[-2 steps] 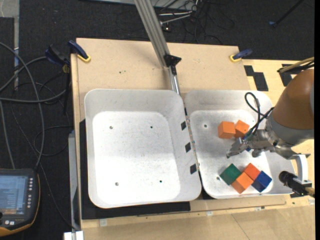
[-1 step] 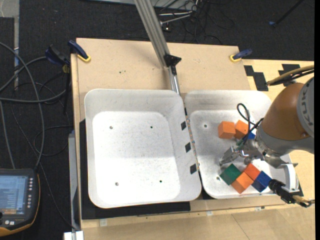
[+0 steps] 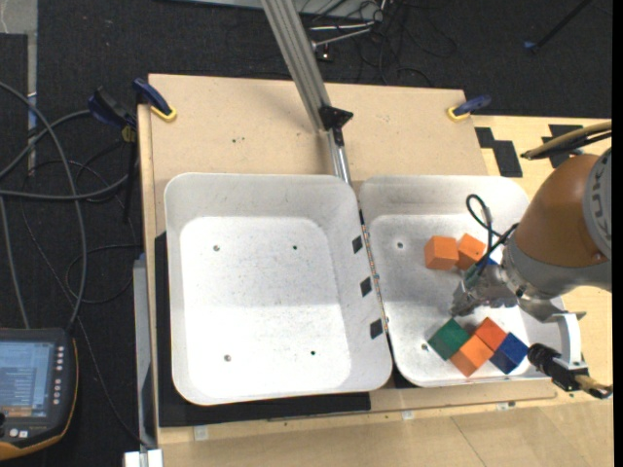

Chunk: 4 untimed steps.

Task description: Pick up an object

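Observation:
Several small blocks lie in the right bin [image 3: 409,212]. An orange block [image 3: 442,253] and a second orange piece [image 3: 471,248] sit near the bin's middle. At the front lie a green block [image 3: 449,340], an orange block [image 3: 475,349] with a red face, and a blue block [image 3: 510,352]. My gripper [image 3: 473,297] reaches down from the right, between the two groups and just above the green block. Its fingertips are dark and small against the bin floor. I see nothing between them.
The left bin [image 3: 195,197] stands beside the right one on the wooden bench [image 3: 243,115]. A metal pole [image 3: 297,52] slants down to the bins' shared edge. Clamps sit at the bench's back corners. Cables and a pendant [image 3: 29,387] lie at the left.

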Each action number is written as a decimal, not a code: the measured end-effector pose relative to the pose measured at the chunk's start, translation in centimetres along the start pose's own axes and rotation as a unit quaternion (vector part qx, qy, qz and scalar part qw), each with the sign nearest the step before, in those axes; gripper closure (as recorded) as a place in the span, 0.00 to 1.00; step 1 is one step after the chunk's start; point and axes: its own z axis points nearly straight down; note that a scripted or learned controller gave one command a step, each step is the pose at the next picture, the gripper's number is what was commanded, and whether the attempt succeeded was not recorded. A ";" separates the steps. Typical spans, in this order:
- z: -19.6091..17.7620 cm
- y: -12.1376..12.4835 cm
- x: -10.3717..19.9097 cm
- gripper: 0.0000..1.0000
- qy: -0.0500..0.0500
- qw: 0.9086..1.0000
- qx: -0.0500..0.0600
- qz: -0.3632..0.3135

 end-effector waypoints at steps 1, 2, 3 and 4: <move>-4.7 -0.6 0.3 1.00 -0.001 1.000 -0.002 -0.002; -9.0 -0.3 0.2 1.00 -0.001 1.000 -0.003 -0.002; -14.2 -0.1 0.1 1.00 -0.001 1.000 -0.003 -0.002; -14.7 1.2 4.6 1.00 0.000 1.000 -0.001 -0.004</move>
